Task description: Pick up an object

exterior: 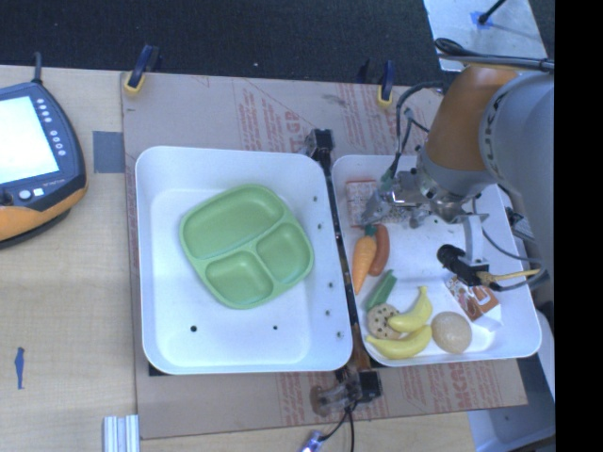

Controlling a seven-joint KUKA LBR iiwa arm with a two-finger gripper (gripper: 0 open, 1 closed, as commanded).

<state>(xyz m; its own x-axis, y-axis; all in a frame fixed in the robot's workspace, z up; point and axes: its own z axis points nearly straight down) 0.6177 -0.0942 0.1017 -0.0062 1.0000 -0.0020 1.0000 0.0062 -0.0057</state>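
Note:
The right bin (516,345) holds an orange carrot (362,263) and a reddish-brown sausage (381,250) side by side near its left wall. Below them lie a green pickle-like piece (381,291), a brown cookie (381,321), two yellow bananas (406,333) and a pale round egg-like ball (451,331). A small orange-and-white packet (471,299) lies further right. My gripper (381,209) hangs low over the bin's upper left part, just above the top ends of the sausage and carrot. Nothing shows between its tips.
The left bin (151,252) holds a green divided plate (247,245). The wall between the two bins runs close to the carrot's left. A teach pendant (28,163) lies on the bench at far left. The arm covers the right bin's upper right.

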